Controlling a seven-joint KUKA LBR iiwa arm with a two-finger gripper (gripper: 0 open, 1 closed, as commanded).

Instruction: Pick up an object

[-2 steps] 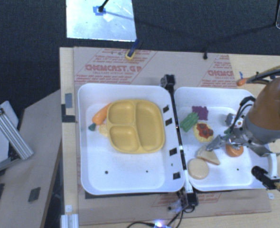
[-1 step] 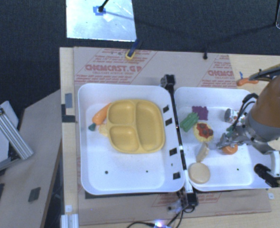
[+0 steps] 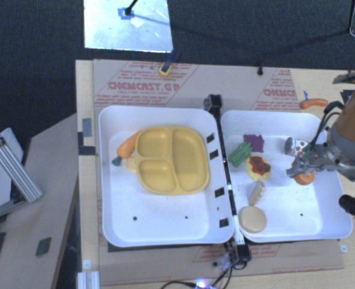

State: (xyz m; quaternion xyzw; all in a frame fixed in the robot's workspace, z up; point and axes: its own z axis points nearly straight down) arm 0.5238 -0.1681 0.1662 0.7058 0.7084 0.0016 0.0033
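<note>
dark carpet (image 3: 33,53) surrounds my wooden bench (image 3: 84,161); a shiny metal plate (image 3: 129,17) lies beyond, metal rails (image 3: 9,167) at left.

The arm (image 3: 350,138) is showing a rounded grey shell with a broad orange band wrapping its upper part. Black cables are looping along the wrist toward the gripper (image 3: 299,161), which is showing as grey metal with a silvery, shiny front part.
</note>
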